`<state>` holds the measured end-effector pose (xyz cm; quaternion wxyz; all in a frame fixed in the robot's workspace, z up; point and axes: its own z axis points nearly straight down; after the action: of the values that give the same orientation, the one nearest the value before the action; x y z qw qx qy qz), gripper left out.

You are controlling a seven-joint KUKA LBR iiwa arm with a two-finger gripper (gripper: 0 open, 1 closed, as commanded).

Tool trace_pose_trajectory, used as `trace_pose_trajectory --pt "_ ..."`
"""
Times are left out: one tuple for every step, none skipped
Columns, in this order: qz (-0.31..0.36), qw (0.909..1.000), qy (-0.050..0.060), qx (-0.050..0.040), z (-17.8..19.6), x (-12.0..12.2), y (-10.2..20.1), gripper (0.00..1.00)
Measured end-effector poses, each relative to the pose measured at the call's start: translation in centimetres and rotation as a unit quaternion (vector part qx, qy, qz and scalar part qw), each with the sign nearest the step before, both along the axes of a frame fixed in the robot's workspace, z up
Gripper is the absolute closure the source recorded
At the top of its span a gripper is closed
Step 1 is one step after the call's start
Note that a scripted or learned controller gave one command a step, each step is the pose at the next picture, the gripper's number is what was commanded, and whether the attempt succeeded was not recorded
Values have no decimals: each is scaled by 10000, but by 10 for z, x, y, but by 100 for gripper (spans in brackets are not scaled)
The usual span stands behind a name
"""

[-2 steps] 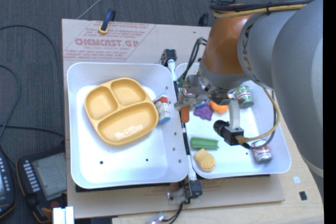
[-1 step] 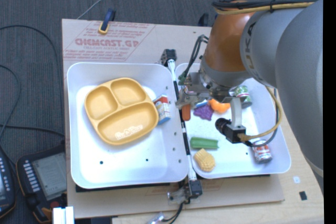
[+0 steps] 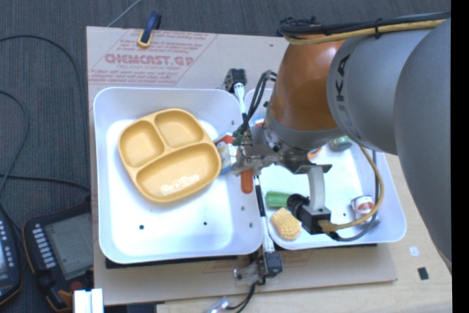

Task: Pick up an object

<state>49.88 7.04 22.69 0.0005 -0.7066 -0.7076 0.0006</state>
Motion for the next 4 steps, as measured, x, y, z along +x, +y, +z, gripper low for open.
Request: trace_pose_trajectory --pt "6 10000 0 -2 10 1 0 100" --pt "11 10000 -3 -3 19 1 0 100" --pt "15 10000 -3 -6 29 2 0 100" --pt "19 10000 -3 -9 38 2 1 100"
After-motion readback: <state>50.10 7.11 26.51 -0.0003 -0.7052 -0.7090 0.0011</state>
